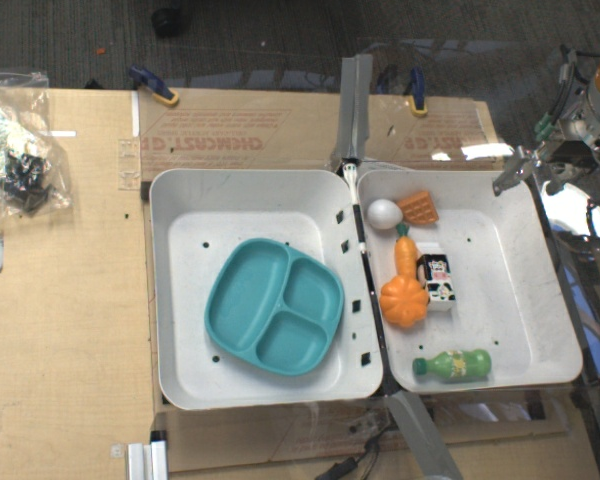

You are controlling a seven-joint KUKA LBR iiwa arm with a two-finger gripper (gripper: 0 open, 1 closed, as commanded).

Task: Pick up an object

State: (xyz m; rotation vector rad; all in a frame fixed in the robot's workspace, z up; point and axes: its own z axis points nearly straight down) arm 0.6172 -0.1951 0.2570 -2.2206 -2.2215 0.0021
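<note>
While your gripper (528, 173) hung at the right bin's (520, 268) far edge, grip unreadable, the gourd (405, 290) lay down-left, its long axis pointing away from you.

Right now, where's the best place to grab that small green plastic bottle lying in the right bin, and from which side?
Grip the small green plastic bottle across its middle, coming straight down from above. It lies on its side, apart from the other things, so its round body is free on both long sides.

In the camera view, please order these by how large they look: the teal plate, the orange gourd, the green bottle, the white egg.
1. teal plate
2. orange gourd
3. green bottle, looks close to the gourd, so this pair is unsure
4. white egg
</note>
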